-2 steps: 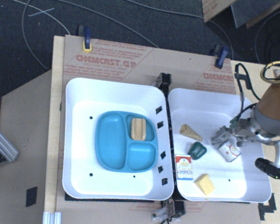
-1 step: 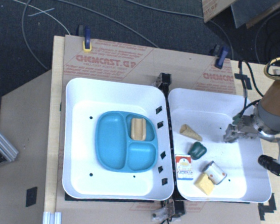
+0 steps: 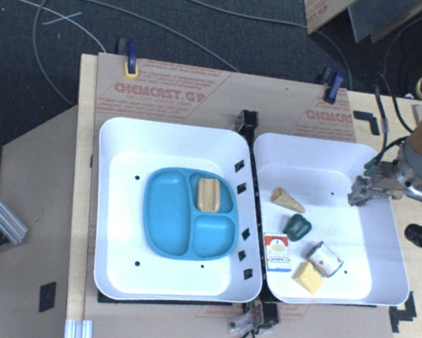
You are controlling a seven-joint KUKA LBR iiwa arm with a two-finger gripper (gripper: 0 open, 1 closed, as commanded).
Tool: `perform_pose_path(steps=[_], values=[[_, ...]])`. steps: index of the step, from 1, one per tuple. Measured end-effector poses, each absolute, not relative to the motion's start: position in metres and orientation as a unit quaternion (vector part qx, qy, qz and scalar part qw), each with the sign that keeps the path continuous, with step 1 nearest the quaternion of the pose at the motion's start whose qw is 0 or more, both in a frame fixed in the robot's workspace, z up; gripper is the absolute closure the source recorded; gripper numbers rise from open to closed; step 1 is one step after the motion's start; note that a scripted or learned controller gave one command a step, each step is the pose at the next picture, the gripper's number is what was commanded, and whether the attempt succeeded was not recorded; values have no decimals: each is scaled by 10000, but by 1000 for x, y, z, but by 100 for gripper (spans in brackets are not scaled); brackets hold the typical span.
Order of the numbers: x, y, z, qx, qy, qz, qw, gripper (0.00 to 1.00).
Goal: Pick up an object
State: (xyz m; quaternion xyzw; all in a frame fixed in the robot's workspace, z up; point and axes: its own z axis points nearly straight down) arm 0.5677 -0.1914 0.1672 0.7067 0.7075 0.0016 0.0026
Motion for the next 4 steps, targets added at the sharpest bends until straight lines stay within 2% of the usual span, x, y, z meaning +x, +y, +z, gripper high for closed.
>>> perform_pose_path(steps=[1, 2, 3, 4], values=[[579, -191, 219, 7065, 7077, 18, 33, 100], [581, -191, 274, 7066, 7076, 19, 36, 100], [593, -139, 274, 7051, 7091, 12, 7, 100], [590, -77, 262, 7047, 7095, 3, -22, 100]])
